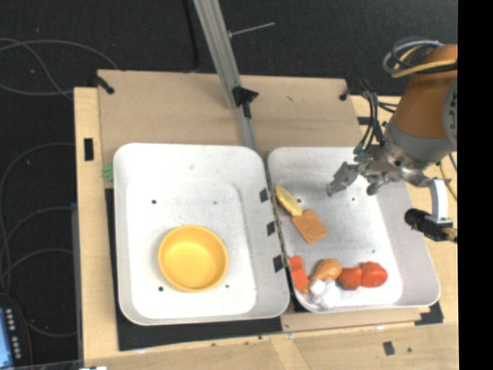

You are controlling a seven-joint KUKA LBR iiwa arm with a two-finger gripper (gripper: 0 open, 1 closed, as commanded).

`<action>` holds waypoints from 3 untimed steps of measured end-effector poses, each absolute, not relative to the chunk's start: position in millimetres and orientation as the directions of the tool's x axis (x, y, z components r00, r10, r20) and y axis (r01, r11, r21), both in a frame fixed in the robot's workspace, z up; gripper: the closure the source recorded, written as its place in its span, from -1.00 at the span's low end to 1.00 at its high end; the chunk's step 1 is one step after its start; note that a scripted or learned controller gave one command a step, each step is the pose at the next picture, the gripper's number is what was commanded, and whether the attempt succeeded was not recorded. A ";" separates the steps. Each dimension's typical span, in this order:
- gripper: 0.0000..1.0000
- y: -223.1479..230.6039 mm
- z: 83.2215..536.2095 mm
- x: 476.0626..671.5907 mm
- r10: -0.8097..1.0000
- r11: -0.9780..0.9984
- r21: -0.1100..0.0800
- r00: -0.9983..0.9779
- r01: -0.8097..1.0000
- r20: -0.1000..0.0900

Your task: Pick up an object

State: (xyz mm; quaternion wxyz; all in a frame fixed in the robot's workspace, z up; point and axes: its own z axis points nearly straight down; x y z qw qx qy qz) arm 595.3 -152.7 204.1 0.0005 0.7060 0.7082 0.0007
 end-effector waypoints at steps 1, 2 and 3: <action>-1.00 -152.6 204.1 595.4 1.000 0.003 0.002 -0.003 1.000 0.001; -1.00 -151.8 146.4 585.5 1.000 -0.001 -0.005 0.001 1.000 -0.002; -1.00 -153.4 99.7 585.9 1.000 -0.002 0.001 0.002 1.000 -0.002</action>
